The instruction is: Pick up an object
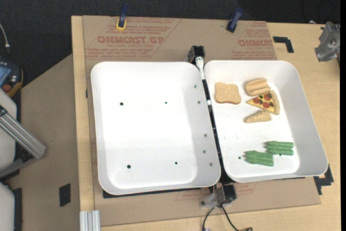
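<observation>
On my feed the pincer point(328, 43) is a grey metal bit at the far right edge, level with the back rim of the right bin point(306, 116) and outside it, over the cardboard sheet point(162, 35) that covers the bench point(80, 116). It's cut off by the frame, so I can't tell whether it's apart or together. I see nothing held in it.

All the pickable things are in the right bin, left of and nearer the camera than the pincer:
- toast point(227, 93): back-left part of the bin, near the divide between the two bins.
- hot dog point(257, 86): just right of the toast, and the piece closest to the pincer, though well apart from it.
- pizza slice point(264, 102): right in front of the hot dog, touching or nearly so.
- tan wedge point(257, 117): just in front of the pizza slice.
- two green bean pods near the front rim, one point(279, 147) further right, the other point(259, 158) in front-left of it; they look to be touching.

Nothing in the bin touches the pincer.

The left bin point(108, 78) sits flush beside the right one and shows four small dark dots on its floor. Two blue clamps point(122, 18) point(234, 19) pin the back edge of the cardboard.
</observation>
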